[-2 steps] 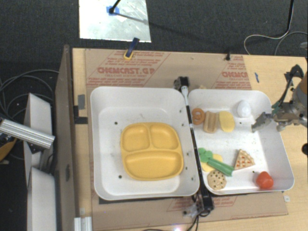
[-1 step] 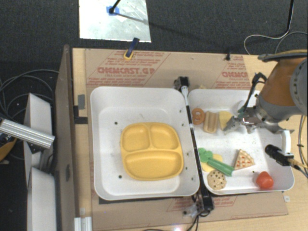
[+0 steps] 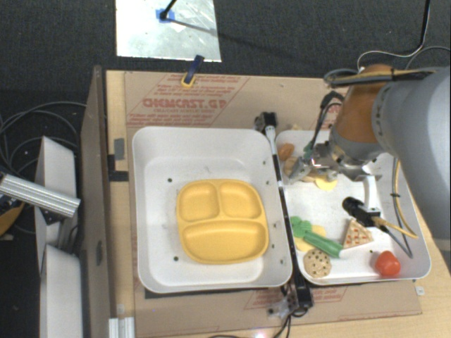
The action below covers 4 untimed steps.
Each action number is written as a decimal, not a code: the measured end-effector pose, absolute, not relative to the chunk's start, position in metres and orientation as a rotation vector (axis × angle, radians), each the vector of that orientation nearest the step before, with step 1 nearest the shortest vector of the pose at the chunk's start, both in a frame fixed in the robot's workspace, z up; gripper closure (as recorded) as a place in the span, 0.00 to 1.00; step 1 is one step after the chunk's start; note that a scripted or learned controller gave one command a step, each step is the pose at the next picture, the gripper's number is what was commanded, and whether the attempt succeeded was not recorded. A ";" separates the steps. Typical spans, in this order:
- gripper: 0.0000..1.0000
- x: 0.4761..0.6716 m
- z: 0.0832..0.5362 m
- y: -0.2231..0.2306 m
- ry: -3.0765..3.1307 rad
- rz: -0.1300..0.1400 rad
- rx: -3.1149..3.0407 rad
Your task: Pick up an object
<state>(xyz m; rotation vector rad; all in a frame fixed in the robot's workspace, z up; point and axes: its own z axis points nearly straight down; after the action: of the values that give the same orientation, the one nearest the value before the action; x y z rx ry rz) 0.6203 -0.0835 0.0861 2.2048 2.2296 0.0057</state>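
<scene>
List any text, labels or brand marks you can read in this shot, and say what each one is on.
"CHEMCAST GP", red print on the brown board behind the left bin.
Smaller red lines above and below that brand, too small to read.
More red print on the board's front edge, too blurred to read.
Nothing readable on the yellow divided tray, the toy food or the gripper.

The scene is lit evenly and fairly brightly from above. Strong glare is seen on the reflective sheet (image 3: 168,21) at the far left, where detail is washed out. The white bins (image 3: 162,162) are rendered bright, and only soft, short shadows are cast inside them. The dark floor (image 3: 42,41) is left dim. Slight overall softness and graininess are noticed.
</scene>
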 end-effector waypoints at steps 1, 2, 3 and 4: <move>0.00 0.655 0.088 -0.087 2.222 0.010 2.209; 0.00 0.655 0.088 -0.092 2.220 0.008 2.214; 0.00 0.666 0.097 -0.094 2.226 0.005 2.213; 0.00 0.638 0.088 -0.100 2.216 0.011 2.212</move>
<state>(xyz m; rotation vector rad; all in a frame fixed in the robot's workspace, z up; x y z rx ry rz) 0.6376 -0.0999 0.0883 2.2116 2.2164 0.0107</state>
